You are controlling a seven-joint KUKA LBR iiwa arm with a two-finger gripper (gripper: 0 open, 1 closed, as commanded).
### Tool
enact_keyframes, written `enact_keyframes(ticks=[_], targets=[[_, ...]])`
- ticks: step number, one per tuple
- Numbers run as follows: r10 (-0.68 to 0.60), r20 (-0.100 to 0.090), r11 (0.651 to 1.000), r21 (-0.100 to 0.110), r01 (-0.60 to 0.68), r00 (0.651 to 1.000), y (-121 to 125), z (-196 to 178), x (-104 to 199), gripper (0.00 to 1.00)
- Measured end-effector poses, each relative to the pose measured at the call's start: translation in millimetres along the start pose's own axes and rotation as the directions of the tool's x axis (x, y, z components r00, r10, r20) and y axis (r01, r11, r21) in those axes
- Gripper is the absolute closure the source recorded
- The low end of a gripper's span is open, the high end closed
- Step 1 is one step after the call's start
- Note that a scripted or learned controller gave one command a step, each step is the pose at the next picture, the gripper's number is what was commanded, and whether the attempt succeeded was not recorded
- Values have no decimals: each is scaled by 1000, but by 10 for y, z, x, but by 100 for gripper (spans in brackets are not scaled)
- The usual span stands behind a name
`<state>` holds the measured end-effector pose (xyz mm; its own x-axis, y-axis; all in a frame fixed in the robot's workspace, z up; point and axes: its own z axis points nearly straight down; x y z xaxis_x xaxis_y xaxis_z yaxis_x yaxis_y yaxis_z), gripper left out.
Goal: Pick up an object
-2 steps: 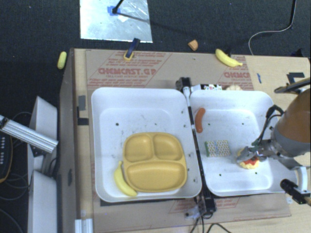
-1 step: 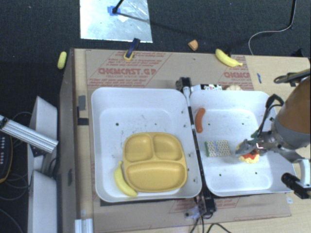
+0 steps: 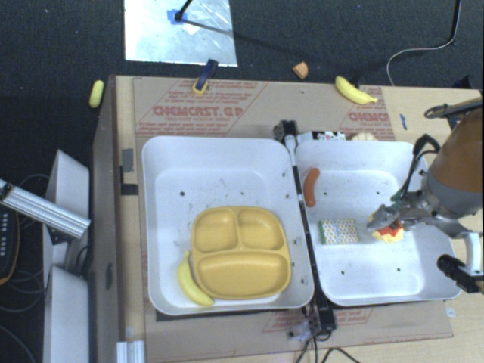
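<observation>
In the right bin (image 3: 355,282), my gripper (image 3: 384,219) hangs low over a small red and yellow object (image 3: 390,234) and partly covers it. The arm (image 3: 454,169) comes in from the right edge. A speckled green and white block (image 3: 339,231) lies just left of the gripper. Near the bin's left wall lies an orange-red sausage (image 3: 310,186). The left bin (image 3: 181,172) holds a yellow divided plate (image 3: 240,249) with a banana (image 3: 189,280) against its lower left side.
A second banana (image 3: 354,91) lies on the cardboard behind the right bin. On the floor beyond are a small orange piece (image 3: 301,69) and a yellow item (image 3: 96,93). A black divider (image 3: 296,195) separates the two bins.
</observation>
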<state>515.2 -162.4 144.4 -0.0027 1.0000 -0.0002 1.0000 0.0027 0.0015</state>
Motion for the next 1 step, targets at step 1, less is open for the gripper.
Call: enact_keyframes(ticks=[1], targets=[[-1,-1,1000,-1,1,1000,-60,-387,661,100]])
